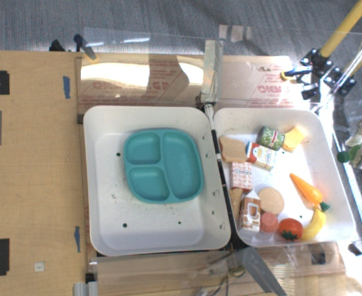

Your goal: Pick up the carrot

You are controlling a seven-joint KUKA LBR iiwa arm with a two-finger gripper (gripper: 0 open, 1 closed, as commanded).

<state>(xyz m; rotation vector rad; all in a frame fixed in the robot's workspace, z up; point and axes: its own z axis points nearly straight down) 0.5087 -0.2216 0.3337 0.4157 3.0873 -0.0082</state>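
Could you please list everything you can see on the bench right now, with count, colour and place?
Bins: two, white, side by side on the bench.
Divided plate: one, teal, three compartments, middle of the left bin.
Carrot: one, orange, right side of the right bin, just above the banana.
Banana: one, yellow, lower right corner of the right bin.
Tomato: one, red, lower edge of the right bin, left of the banana.
Green can: one, upper part of the right bin.
Yellow block: one, right of the can.
Bread slice: one, tan, upper left of the right bin.
Small cartons and packets: several, mostly red, white and brown, left half of the right bin.
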